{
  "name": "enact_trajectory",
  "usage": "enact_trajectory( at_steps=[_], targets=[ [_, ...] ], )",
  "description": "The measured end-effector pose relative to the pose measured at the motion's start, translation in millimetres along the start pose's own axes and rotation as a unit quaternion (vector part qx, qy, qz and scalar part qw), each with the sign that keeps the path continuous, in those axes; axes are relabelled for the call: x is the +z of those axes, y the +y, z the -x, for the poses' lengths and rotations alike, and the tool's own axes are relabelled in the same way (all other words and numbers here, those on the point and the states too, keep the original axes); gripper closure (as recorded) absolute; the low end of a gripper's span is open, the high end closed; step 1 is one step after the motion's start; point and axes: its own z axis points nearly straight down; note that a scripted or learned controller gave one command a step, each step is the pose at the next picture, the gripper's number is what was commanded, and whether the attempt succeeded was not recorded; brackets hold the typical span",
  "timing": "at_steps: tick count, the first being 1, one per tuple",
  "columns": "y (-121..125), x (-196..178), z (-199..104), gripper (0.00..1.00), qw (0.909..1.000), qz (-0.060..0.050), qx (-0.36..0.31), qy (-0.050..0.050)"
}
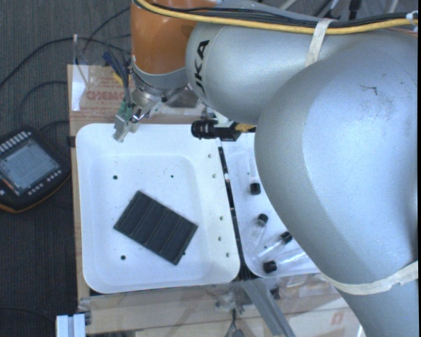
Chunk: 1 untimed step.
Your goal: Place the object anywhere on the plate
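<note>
Camera view: gripper (123, 126) above left bin (98, 272).

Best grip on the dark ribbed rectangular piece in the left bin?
Probably top-down on the dark ribbed rectangular piece, fingers closing across its short width at mid-length. It lies flat and skewed on the left bin floor, so rotate the gripper to match; flatness may make the pinch unreliable.

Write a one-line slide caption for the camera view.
Grey KUKA arm's gripper poised at the far edge of the left white bin, away from the dark ribbed rectangular plate.
</note>
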Motion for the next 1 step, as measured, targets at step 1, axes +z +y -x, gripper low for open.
enact_trajectory(
  at_steps=[1],
  targets=[
    [0.4, -9.1, 0.4, 1.00, 1.0000, 0.001, 0.000, -0.001]
  ],
)
